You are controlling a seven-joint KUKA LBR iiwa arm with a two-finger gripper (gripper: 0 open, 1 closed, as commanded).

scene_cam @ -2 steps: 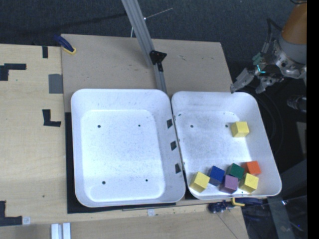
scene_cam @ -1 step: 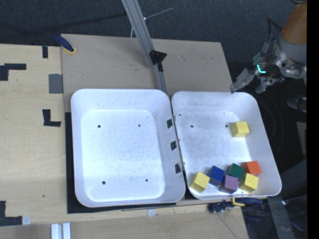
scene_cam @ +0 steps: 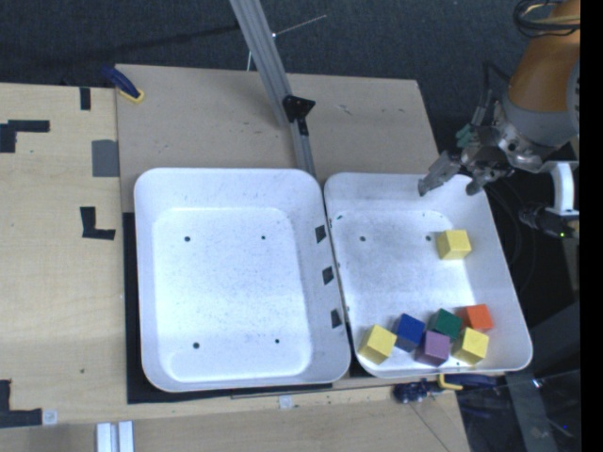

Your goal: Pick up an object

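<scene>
Nearest me, a cluster of cubes (scene_cam: 429, 335) fills the right bin's (scene_cam: 377, 252) front corner, well below my hand (scene_cam: 452, 179): yellow, blue, purple, green, orange. A lone yellow cube (scene_cam: 453, 244) sits just beneath the hand. My hand hovers at the bin's far rim, fingers spread, gripping nothing. The left bin (scene_cam: 226, 271) lies well away across the desk (scene_cam: 207, 111).

Slanted metal pole (scene_cam: 268, 59) crossing the wooden worktop (scene_cam: 207, 121); blue-and-yellow clamp (scene_cam: 122, 83) at far left; black tape marks (scene_cam: 89, 222) alongside.
</scene>
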